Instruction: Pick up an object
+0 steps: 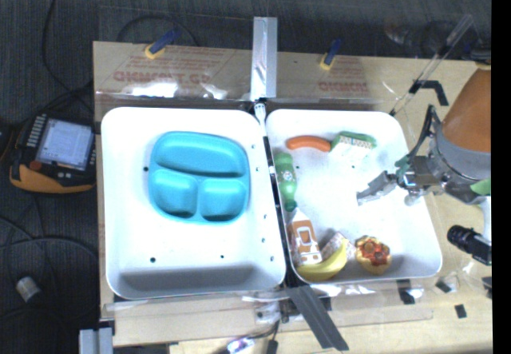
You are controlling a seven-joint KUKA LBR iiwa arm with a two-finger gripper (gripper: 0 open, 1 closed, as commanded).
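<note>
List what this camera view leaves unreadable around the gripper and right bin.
- Gripper: blurred; finger state unclear.
- Arm: cut off by the right edge.
- Small carton: print too small to read.
- Red-yellow object: too blurred to identify.

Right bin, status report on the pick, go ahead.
Hand above right bin, nothing held. Banana, carrot, green bottle untouched. Path clear.
</note>
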